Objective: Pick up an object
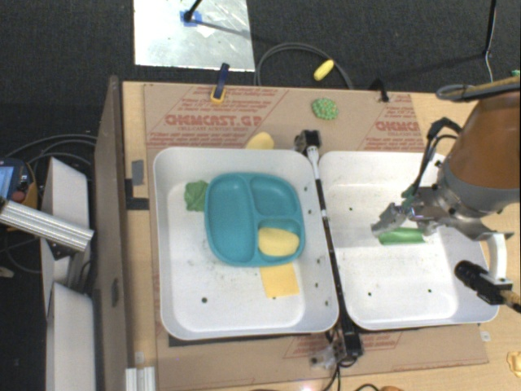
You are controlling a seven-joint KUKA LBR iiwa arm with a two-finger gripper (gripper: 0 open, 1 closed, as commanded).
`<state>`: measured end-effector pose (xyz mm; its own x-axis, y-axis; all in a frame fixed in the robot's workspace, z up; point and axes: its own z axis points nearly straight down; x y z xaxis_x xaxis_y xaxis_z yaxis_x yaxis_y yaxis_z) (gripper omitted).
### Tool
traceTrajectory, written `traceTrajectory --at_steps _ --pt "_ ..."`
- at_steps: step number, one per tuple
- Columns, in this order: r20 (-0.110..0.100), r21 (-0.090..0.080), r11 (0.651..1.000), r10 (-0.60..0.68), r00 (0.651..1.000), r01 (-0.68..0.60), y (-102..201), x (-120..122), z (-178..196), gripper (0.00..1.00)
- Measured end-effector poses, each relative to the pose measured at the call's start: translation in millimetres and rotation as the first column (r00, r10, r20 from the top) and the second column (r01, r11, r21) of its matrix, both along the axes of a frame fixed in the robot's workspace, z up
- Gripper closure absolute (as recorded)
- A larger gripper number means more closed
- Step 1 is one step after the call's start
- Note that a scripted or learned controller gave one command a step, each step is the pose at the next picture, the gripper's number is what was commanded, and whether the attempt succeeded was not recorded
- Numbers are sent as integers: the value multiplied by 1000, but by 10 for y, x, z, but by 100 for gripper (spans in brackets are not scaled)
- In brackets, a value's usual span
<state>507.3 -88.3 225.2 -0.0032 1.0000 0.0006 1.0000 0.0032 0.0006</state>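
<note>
Hovering low in the right shallow white bin [358, 300], claw [396, 218] just above the long green plastic piece [401, 236]; finger state impossible to tell. Bare floor all around, walls well apart.
</note>
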Motion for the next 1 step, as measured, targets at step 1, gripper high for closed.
traceTrajectory --at_steps 1 --pt "3 -3 1000 -3 1000 3 -392 522 -470 0"
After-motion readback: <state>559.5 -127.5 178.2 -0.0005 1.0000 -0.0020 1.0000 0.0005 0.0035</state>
